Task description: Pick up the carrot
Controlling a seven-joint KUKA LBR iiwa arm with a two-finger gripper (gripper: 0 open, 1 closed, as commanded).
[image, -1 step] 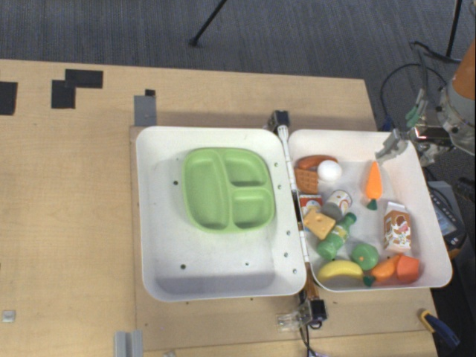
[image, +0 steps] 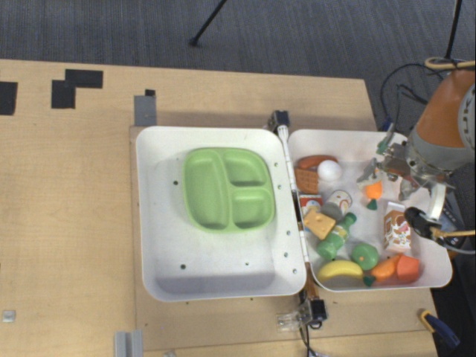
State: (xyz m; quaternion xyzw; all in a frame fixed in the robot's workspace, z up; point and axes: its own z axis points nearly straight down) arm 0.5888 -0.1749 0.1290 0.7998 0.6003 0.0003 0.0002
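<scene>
- Lying in the right bin (image: pixel 439 270), your carrot (image: pixel 372 192) sits near its upper right part, orange with a green tip.
- You see the gripper (image: pixel 401 171) just beside it; its finger state can't be told.
- Left bin (image: pixel 160 274) holds a green tray (image: pixel 227 188).

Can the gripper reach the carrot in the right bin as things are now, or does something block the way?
Probably yes. The carrot lies on bare floor of the right bin, just left of the gripper, with nothing on top of it. The juice carton and the white ball lie apart from it.
</scene>
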